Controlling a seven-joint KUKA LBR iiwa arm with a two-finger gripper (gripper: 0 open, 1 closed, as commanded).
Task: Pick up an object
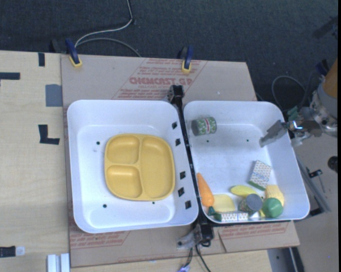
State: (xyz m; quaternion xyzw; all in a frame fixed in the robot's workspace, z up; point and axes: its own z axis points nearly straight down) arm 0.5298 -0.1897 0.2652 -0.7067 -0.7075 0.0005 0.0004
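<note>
Hand (pixel 272 134) at right bin's (pixel 233 107) right rim, fingers' state unclear; I'd target the isolated can (pixel 204 126), upper left, descending squarely.

- Can (pixel 204 126): green-grey, on its side near the right bin's far-left corner, apart from the rest.
- Carrot (pixel 205 190): orange, by the left wall.
- Banana (pixel 244 191), corn (pixel 274 194), green ball (pixel 272 207), patterned block (pixel 261 173): clustered at the near-right corner.

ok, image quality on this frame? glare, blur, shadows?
Camera view: even, soft light, faint shadows under the yellow plate; no hard glare on the white bins; overall soft focus; the gripper is slightly smeared; small items by the carrot blur together.
</note>
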